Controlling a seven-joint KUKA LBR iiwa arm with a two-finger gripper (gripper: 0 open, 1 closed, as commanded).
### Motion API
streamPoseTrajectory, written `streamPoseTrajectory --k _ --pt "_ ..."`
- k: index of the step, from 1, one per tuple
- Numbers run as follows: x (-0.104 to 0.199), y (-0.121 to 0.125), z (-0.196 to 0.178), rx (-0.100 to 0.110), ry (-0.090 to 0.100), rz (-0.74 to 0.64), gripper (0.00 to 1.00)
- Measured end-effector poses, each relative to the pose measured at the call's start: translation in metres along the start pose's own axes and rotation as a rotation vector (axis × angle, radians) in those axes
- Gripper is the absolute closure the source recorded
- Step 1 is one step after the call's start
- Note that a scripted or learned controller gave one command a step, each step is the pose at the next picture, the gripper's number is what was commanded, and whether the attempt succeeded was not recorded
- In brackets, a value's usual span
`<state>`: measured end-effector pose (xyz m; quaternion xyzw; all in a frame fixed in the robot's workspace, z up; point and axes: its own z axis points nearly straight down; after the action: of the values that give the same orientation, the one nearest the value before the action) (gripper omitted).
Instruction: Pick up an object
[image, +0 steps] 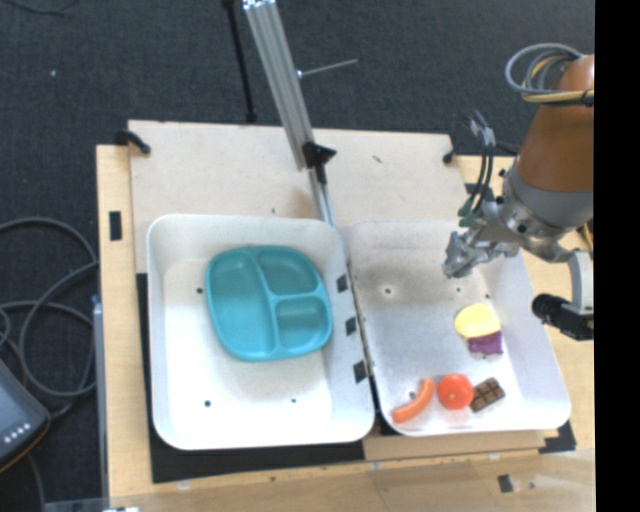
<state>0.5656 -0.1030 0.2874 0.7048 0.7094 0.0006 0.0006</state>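
I find no writing, label, brand, number or sign that I can read anywhere over my bench.

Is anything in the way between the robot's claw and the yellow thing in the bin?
Nothing visible is. The gripper hangs over the right bin, up and left of the yellow object, and just bare white bin floor lies between them. The purple piece touches its far side.
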Motion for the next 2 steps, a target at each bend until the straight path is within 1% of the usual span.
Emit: streamPoseTrajectory --k 1,2 --pt "0.049 -0.005 0.002 0.0 0.001 -0.001 1.0" --pt "0.095 0.001 0.021 0.003 0.0 0.0 1.0"
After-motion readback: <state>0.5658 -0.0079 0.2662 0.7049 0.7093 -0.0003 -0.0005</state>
